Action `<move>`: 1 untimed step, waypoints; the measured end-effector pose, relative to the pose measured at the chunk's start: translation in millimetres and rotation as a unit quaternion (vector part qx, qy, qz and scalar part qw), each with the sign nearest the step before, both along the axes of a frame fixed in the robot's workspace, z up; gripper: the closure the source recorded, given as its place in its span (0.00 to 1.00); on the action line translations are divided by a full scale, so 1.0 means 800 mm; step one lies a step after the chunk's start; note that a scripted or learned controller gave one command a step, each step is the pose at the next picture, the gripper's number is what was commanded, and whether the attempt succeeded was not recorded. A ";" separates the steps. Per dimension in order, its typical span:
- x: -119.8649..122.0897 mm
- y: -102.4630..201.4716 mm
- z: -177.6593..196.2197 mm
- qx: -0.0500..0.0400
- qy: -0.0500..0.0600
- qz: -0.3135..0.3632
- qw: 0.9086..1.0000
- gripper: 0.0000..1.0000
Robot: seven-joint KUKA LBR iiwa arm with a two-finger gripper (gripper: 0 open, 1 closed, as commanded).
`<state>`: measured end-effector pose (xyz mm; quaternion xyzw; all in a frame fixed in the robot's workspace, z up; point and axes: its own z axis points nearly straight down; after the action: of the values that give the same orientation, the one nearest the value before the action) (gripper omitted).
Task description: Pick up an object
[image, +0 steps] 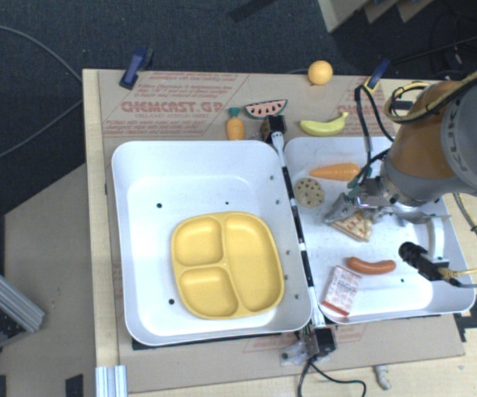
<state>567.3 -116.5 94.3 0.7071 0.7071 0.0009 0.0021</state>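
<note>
Over by the desk's right edge, the pincer point(355, 208) sits low on the toast slice point(355, 224) in the right bin point(403, 300). Can't tell its state, so I'd centre it before lifting.

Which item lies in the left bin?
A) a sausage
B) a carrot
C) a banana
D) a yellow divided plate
D: the yellow divided plate sits alone in the left bin, while the sausage and carrot lie in the right bin and the banana rests on the bench behind the bins.
</note>
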 end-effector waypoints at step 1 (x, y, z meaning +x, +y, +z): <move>0.003 0.100 0.113 0.001 0.002 0.001 1.000 1.00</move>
<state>569.4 -36.8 185.0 0.7065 0.7077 0.0008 0.0001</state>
